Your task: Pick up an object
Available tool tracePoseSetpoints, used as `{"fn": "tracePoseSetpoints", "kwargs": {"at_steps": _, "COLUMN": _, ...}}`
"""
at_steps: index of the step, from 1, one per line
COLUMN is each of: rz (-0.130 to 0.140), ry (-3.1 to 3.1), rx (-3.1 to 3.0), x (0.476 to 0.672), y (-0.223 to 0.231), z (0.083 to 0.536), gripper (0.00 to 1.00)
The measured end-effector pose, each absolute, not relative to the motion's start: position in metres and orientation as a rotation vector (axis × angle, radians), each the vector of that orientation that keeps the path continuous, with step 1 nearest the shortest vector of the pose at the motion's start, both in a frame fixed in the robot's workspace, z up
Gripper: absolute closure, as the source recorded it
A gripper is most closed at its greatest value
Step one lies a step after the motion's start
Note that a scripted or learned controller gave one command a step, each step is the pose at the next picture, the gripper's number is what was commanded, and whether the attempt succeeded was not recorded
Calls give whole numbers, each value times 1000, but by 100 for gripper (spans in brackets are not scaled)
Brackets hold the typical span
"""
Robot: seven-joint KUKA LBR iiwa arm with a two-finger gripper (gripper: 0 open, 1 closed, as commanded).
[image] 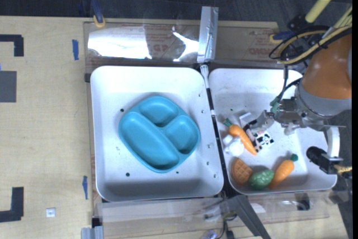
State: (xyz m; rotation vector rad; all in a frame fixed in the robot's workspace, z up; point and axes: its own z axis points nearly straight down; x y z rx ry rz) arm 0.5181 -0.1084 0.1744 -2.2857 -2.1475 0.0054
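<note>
Several toy foods lie in the right white bin [246, 84]. An orange carrot [244, 137] lies beside a white piece [235, 146] and a black-and-white spotted toy [263, 140]. Near the front wall sit a waffle-patterned orange piece [241, 171], a green vegetable [261, 178] and a second carrot [283, 170]. My gripper [262, 122] reaches in from the right and hangs low, just above the spotted toy and the first carrot. A small grey piece [245, 118] shows at its left tip. The view does not show anything held.
The left white bin [112, 92] holds a blue divided plate [159, 132]. The arm's orange band [330, 73] and looped cables [296, 42] hang over the right bin's far right corner. A metal divider [208, 33] stands behind the bins.
</note>
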Motion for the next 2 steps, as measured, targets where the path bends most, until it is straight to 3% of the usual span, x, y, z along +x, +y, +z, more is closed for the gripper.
{"fn": "tracePoseSetpoints", "kwargs": {"at_steps": 1, "rz": -4, "ry": -2116, "rx": -2327, "x": 513, "y": -94, "z": 88, "gripper": 0}}
{"fn": "tracePoseSetpoints", "kwargs": {"at_steps": 2, "rz": -6, "ry": -2086, "rx": -2355, "x": 566, "y": -101, "z": 87, "gripper": 0}}
